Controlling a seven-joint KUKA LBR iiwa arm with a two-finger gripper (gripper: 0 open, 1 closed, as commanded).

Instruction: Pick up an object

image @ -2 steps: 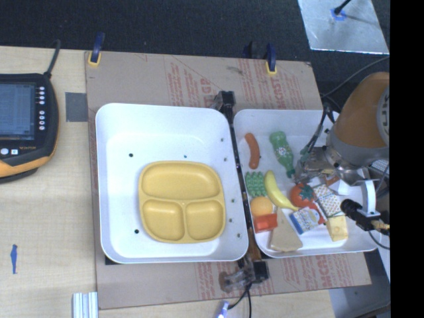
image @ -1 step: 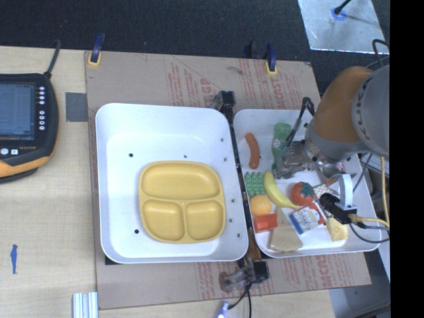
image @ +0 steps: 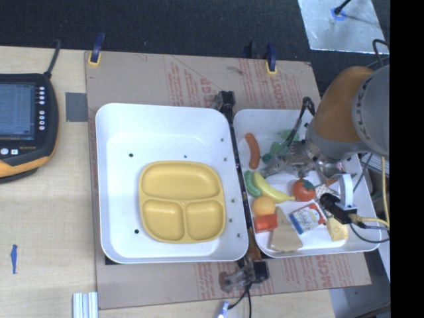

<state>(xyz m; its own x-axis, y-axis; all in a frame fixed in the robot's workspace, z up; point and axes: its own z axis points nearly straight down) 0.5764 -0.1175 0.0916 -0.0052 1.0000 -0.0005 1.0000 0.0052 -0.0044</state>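
Nothing is lifted yet: our tool (image: 296,159) hangs low over the right bin (image: 371,244), near the toy tomato (image: 304,189) and banana (image: 268,188); whether it is wide or narrow we cannot tell. The left bin (image: 112,177) holds a yellow divided tray (image: 181,201). Both sit on cardboard (image: 165,78) over a wooden tabletop (image: 40,244), a teach pendant (image: 23,124) at left.

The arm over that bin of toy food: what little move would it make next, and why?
Probably a short drop straight down. The gripper sits above the right bin, near the tomato and banana, with nothing seen between its fingers.
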